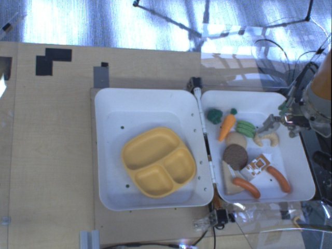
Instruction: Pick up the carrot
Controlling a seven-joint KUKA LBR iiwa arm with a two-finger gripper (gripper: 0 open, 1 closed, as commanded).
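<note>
The carrot (226, 126), orange with a green top, lies tilted in the upper left part of the right bin (306, 188). It rests between a green broccoli piece (214, 115) and a green pea pod (246, 128). My gripper (280, 122) hangs over the bin's upper right part, about a hand's width right of the carrot and just above a pale cashew-shaped piece (266, 138). Its fingers stand apart with nothing between them.
Below the carrot lie a beige lump (236, 138), a brown round disc (235, 155), a small carton (258, 165), a pale wedge (228, 179) and two sausages (246, 187) (279, 178). The left bin (104, 139) holds a yellow divided plate (158, 161).
</note>
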